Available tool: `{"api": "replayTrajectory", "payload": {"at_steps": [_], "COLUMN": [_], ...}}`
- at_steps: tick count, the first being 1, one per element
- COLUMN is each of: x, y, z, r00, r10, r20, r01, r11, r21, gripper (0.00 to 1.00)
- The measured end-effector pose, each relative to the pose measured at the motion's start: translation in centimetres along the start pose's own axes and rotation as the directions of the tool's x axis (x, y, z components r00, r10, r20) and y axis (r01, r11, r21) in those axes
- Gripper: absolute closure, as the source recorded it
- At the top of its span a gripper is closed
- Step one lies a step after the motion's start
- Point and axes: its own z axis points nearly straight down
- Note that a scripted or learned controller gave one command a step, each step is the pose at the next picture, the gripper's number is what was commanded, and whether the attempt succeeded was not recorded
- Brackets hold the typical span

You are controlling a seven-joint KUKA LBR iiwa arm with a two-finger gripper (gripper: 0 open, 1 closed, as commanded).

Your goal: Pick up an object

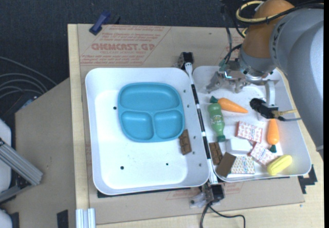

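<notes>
Pick not yet made; every object lay in the bins.

My gripper hung over the 12 o'clock end of the right-hand shallow white bin. I could not tell whether it was spread or pressed together, as my grey wrist covered most of it.

- Nearest candidate: tapered orange toy carrot, at 6 o'clock of the gripper and apart from it.
- Green plastic bottle at 7 o'clock.
- Shorter orange carrot, red-and-white patterned packets and a yellow oblong toy, all towards 4–5 o'clock.

Left to do, by my reckoning: descend, close, lift.

The left-hand white bin held a blue divided plastic tray and a small brown bar.

The packet print was too small to read, and I couldn't tell what the yellow toy was.
</notes>
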Motion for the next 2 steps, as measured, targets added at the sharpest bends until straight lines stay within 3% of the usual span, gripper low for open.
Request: {"api": "replayTrajectory", "payload": {"at_steps": [2], "x": [0.75], "y": [0.06], "z": [-0.06], "r00": [1.000], "r10": [-0.001], "r20": [0.000], "r01": [0.001], "r11": [1.000], "r21": [-0.003], "gripper": [0.00]}}
